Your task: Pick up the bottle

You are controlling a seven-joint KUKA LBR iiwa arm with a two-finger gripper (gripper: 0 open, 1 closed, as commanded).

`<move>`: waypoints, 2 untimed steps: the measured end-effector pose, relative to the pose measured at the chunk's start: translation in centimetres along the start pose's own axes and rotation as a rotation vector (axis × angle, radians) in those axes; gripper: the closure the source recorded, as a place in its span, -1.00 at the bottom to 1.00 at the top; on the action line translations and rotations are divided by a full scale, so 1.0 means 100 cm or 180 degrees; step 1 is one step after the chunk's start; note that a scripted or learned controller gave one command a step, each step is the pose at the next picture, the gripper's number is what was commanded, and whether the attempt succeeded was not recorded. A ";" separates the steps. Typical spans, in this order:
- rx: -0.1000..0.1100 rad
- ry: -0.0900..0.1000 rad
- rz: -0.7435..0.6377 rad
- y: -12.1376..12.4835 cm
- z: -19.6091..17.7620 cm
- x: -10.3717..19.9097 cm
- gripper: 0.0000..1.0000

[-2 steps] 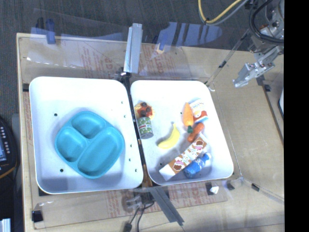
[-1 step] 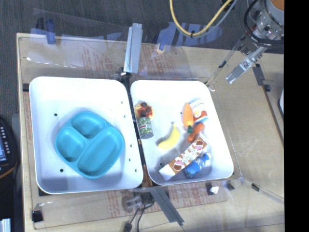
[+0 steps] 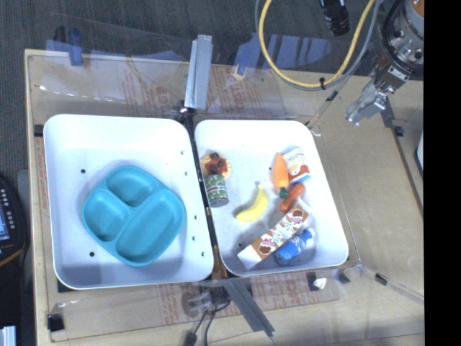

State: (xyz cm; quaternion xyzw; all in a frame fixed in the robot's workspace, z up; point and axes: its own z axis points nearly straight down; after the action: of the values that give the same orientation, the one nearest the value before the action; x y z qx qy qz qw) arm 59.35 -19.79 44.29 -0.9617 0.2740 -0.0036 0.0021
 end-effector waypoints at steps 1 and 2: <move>0.0030 0.0021 -0.0029 -0.006 -0.011 0.000 1.00; 0.0064 0.0045 -0.0055 -0.011 -0.022 -0.001 1.00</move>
State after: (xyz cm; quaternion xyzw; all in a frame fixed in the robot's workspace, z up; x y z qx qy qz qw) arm 59.85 -18.81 46.53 -0.9639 0.2657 -0.0131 0.0098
